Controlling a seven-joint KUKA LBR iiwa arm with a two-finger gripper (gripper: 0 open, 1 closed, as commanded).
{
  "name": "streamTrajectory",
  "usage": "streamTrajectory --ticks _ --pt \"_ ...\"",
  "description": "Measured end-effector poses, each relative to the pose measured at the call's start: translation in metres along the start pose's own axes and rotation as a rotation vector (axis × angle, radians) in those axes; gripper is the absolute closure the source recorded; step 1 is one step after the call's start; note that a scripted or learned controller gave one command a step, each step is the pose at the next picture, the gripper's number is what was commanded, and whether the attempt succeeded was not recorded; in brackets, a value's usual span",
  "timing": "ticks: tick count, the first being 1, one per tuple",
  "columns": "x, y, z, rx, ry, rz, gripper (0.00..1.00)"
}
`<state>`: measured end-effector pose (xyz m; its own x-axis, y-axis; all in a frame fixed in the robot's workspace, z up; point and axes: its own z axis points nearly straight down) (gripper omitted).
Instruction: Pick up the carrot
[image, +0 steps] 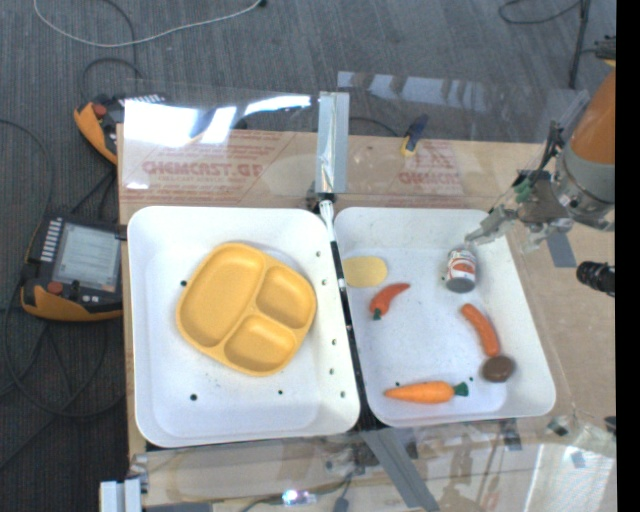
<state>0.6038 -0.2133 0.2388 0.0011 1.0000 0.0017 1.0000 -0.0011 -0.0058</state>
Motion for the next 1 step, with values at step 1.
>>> streamTrajectory --ticks 1 --pt "0.0101 -0.0765 0.1463 -0.009 -0.001 -0.043 0.00"
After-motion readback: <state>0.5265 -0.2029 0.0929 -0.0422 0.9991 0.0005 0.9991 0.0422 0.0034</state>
